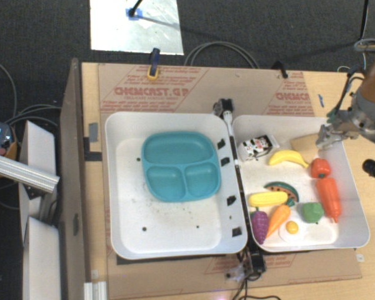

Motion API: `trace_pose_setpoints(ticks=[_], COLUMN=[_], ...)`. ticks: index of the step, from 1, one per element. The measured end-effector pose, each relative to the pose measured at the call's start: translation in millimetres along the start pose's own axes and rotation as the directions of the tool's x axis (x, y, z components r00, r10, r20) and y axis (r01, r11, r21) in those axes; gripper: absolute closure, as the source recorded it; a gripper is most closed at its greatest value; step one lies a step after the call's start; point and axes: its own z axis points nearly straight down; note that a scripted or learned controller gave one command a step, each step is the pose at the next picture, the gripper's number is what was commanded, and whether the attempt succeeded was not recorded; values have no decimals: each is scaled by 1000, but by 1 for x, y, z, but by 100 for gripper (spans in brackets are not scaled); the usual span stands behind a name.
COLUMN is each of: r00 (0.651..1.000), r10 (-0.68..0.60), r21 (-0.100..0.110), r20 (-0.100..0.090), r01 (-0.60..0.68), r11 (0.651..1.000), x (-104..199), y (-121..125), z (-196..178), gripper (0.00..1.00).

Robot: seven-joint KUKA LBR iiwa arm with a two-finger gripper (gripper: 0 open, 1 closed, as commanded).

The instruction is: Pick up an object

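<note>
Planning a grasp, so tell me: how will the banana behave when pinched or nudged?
The banana looks like glossy moulded plastic, so probably stiff, light and a little slippery. Its curved shape, lying flat on the right bin floor, may pivot or spin if pushed off-centre.

Left bin (122, 186): teal tray (180, 166) central; margins free.

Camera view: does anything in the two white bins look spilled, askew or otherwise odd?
Nothing stands out. The teal three-compartment plastic plate lies flat in the left white bin; the toy foods, such as the yellow plastic banana, sit loosely inside the right white bin.
</note>
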Motion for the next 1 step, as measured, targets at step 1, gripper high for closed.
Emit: trace_pose_setpoints(ticks=[1], r00=[1000], r10=[-9], r21=[6], r20=[-7], r01=[9], r11=[1000], x=[8], y=[0], z=[5], gripper=[0])
